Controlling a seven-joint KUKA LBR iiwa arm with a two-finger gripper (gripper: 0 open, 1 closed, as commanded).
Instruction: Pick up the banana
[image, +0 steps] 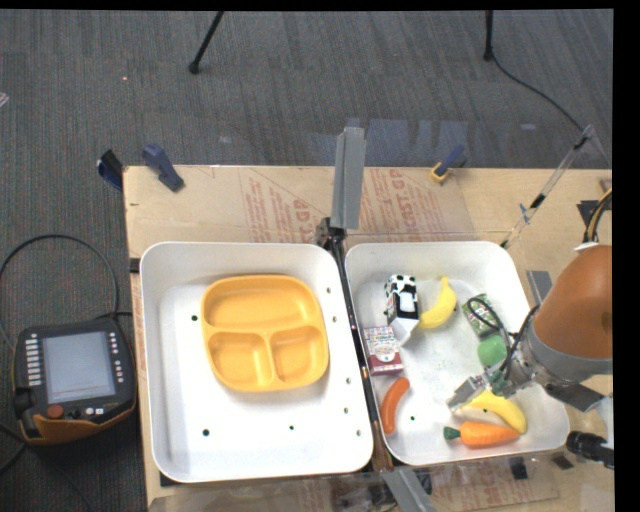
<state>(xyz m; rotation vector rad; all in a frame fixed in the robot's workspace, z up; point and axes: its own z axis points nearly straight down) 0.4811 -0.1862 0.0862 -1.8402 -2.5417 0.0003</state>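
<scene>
A yellow banana (438, 304) lies in the upper middle of the right bin (440, 452), beside a black-and-white carton (402, 296). A second yellow banana-shaped piece (502, 409) rests near that bin's lower right corner, just above an orange carrot (482, 434). My gripper (478, 388) hangs low over the bin and reaches in from the right. Its tip sits at the left end of that lower yellow piece, touching it or very close. Whether anything is held cannot be made out.
The right bin also holds a green ball (491, 350), a green wrapped item (482, 314), a small pink box (382, 349) and a red-orange pepper (394, 403). The left bin (170, 420) carries a yellow divided plate (266, 331). A teach pendant (72, 372) lies far left.
</scene>
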